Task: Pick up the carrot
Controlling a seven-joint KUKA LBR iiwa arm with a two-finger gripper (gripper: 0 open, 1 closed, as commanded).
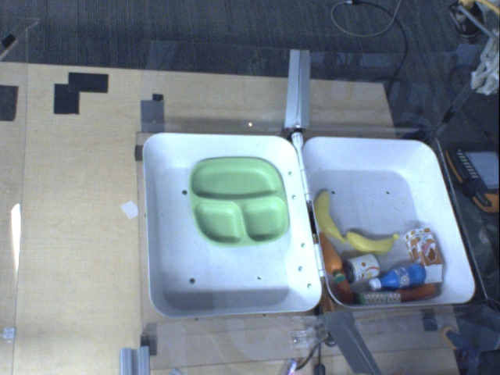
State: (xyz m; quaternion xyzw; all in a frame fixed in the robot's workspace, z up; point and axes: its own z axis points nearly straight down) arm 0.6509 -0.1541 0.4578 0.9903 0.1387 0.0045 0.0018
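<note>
The carrot [331, 258] lies against the right bin's [375, 158] left wall, beside the banana [344, 233] and a small can [363, 269], so descend narrowly along that wall; the hand's state cannot be told.

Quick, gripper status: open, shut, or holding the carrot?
Gripper: cannot be told from this view. The carrot lies in the right bin, beside the banana.

You're looking at a pale wooden surface [78, 209] with black square markings [78, 91], dark grey carpet floor [195, 14] beyond it, and a thin cable [383, 14] looping across that carpet.
</note>
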